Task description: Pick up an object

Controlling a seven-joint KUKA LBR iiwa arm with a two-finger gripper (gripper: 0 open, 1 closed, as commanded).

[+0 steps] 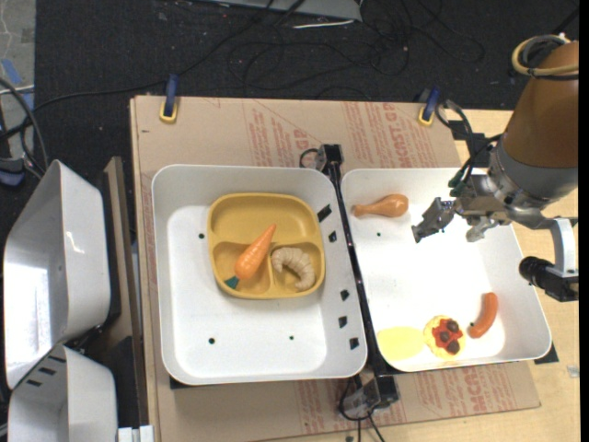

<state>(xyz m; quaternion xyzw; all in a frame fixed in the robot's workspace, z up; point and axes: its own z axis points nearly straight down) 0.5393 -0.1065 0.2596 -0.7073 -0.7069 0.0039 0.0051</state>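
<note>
Grey and orange, the arm's two-finger gripper hangs over the far part of the right shallow white bin, its dark fingers spread apart with nothing between them. Just to its left, near the bin's far left corner, lies an orange plastic toy drumstick, apart from the fingertips. Toward the near edge of the same bin rest a flat pale-yellow disc, a small round toy pizza with red and dark toppings touching it, and a red-orange toy sausage just to the right.

Left of that, the second shallow white bin holds a yellow compartment plate. An orange toy carrot lies aslant across its left section, and a pale curled toy shrimp sits in the right section.

Both bins sit on a brown cardboard sheet printed with red lettering, upside down and too faint to read fully.
</note>
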